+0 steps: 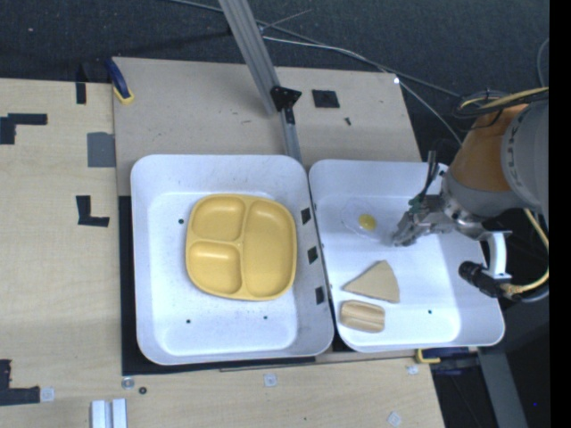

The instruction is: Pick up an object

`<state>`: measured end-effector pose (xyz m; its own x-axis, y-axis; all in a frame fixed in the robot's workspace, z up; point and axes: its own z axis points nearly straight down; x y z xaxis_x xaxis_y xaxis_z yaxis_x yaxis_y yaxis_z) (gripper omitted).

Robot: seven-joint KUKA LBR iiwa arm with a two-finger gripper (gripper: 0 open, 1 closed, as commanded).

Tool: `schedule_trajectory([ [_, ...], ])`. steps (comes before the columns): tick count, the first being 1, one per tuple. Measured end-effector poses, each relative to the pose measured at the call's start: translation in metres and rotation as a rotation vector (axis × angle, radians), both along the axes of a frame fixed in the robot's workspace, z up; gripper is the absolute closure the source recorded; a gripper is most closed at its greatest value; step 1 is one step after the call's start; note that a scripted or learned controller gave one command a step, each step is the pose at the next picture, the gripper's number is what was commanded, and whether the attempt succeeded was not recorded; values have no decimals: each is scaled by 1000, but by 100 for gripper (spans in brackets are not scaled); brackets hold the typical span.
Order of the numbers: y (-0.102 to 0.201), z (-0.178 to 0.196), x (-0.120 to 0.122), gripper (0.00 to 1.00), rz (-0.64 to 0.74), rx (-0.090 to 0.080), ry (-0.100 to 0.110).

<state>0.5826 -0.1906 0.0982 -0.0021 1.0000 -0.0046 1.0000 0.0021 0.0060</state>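
You can see a small yellow piece (367,223) lying on the floor of the right bin (446,328), near its far edge, and nothing is lifted yet. The gripper (407,233) sits low just beside it, and I cannot tell how it is set. The pick is still yours to do; the tan wedge (375,283) and the little bread roll (361,316) lie by the near edge.

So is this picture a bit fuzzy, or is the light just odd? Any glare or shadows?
In the camera view the light is soft and even: the white bins look bright but keep their detail, the yellow divided plate has only a faint sheen, shadows are weak, and the gripper looks slightly soft, its shape hard to read.
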Motion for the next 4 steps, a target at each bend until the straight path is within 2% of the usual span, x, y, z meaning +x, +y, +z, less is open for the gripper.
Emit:
schedule_trajectory([
  [3, -14, 174, 3, 100, 0, 3, 2],
  [4, 39, 175, -9, 100, 3, 6, 7],
])
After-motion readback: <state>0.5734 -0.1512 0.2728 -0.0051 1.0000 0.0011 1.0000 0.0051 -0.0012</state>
